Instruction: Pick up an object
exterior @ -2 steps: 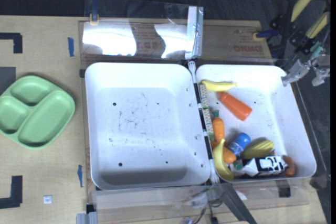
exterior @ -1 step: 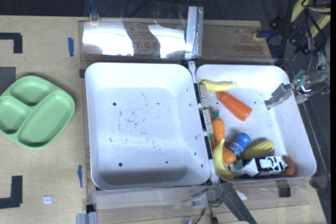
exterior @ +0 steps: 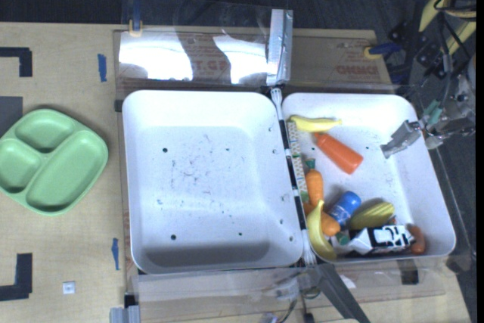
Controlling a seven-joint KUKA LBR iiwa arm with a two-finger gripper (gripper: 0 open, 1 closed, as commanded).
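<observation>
Gripper (exterior: 398,138) seen over right bin (exterior: 393,108) by its right rim, finger state could not be told, orange bottle (exterior: 339,152) lay apart to its left, remaining toys crowded along near-left edge, open floor left between.

Glossy white plastic bins (exterior: 200,106) (scuffed), seemingly matt wood bench (exterior: 57,79).

At the view's right edge the pincer (exterior: 401,138) shows as a small grey metal piece with a blunt, angled tip. Behind it sits a cluttered grey and whitish wrist block with a small teal-green patch. Thin dark cables loop above it, beside a yellow hose or cable. Finer detail is blurred.
</observation>
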